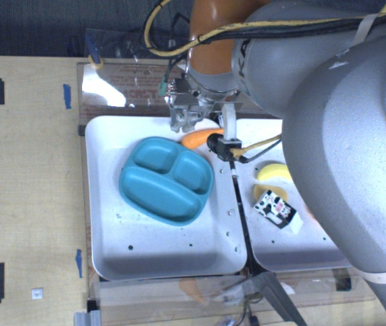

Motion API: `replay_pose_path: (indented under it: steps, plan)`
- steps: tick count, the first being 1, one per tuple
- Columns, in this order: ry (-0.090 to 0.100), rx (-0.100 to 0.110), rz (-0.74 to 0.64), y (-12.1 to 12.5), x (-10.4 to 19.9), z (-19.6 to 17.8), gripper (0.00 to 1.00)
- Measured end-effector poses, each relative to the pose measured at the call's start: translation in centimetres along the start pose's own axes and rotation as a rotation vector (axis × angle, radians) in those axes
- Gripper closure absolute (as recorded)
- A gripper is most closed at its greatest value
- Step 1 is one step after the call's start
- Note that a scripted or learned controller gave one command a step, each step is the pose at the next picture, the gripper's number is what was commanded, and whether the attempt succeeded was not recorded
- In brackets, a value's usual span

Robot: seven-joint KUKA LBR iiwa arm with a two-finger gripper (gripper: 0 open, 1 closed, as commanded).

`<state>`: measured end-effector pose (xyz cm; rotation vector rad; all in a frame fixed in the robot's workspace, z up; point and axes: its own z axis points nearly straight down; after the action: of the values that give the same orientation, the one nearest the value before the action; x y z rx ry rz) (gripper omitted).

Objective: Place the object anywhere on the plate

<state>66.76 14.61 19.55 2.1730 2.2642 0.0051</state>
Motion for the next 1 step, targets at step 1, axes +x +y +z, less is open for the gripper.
replay_pose_path:
  steps: [1]
  plan:
    - [0.0,0.001,0.0,-0.02,0.01,0.06,0.0]
